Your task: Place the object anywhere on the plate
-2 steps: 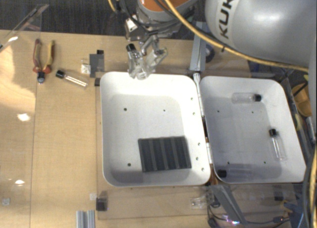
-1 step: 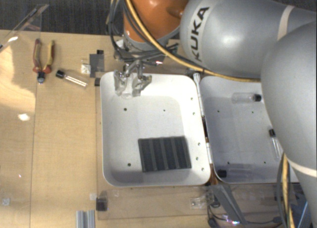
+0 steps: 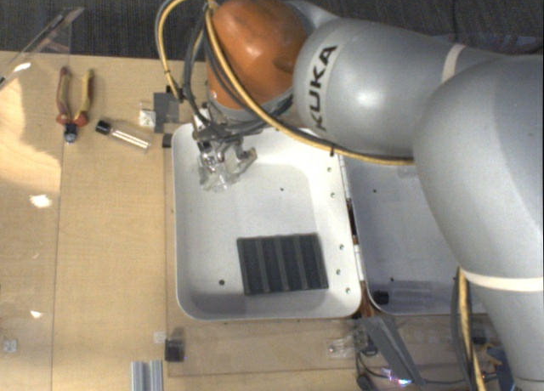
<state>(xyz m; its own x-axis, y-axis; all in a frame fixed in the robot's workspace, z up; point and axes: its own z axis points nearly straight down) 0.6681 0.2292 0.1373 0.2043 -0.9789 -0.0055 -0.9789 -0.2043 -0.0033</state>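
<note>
Gripper (image 3: 219, 162) hung over the left bin's (image 3: 195, 236) far corner, finger state impossible to tell, black ribbed plate (image 3: 281, 263) lay nearer the front.

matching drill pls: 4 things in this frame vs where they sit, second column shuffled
1. dark ribbed rectangular plate
2. red-handled pliers
3. two-finger gripper
4. small black block

A. bench, far left
B. left white bin, near part of floor
C. bench, by the left bin's near-left corner
D. over the left bin's far-left corner

Pairs: 1-B, 2-A, 3-D, 4-C
</note>
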